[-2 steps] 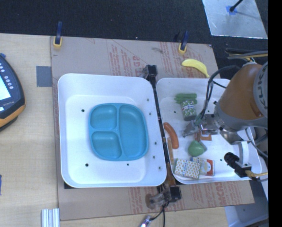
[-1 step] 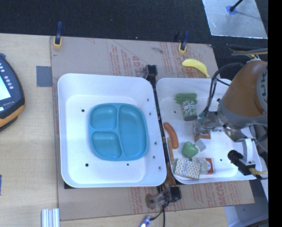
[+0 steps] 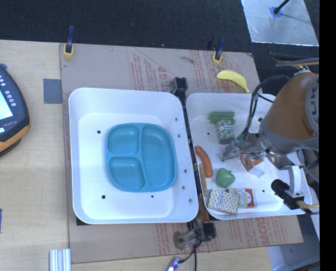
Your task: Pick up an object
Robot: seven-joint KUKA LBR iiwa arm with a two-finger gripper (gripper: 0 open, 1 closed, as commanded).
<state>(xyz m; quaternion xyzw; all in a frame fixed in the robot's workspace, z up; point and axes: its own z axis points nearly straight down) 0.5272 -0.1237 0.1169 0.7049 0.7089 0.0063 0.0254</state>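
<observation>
My grey two-finger gripper hovers low in the right white bin, grip state unclear. The green pepper-shaped toy lies just below; I'd centre before closing.

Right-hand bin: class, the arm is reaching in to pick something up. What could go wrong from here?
1. The gripper sits among a crowd: green jar, sausage and green pepper lie close, so it may knock a neighbour instead of gripping anything.
2. The banana lies outside the right bin, so a pick there seems unlikely.
</observation>
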